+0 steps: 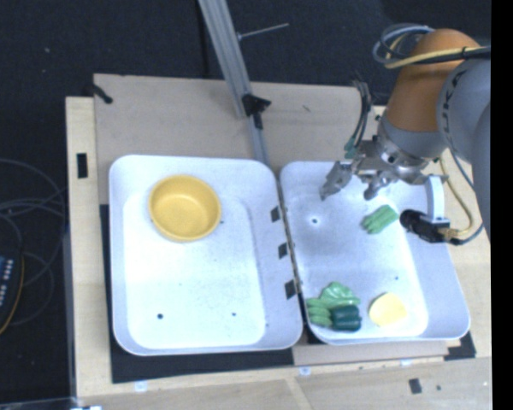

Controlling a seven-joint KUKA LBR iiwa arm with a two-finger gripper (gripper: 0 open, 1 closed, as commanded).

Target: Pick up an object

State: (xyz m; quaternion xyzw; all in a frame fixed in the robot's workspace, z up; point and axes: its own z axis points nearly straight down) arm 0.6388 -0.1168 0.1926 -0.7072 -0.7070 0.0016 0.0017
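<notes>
Nothing is picked up yet: the end effector (356,182) hangs over the right bin (325,237) with its fingers spread apart and nothing between them. The nearest candidate, a small green object (380,219), lies just below and beside it; grasping and lifting are left to do

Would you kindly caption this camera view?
Open gripper above the right bin, near a green object; yellow bowl in left bin.
</notes>
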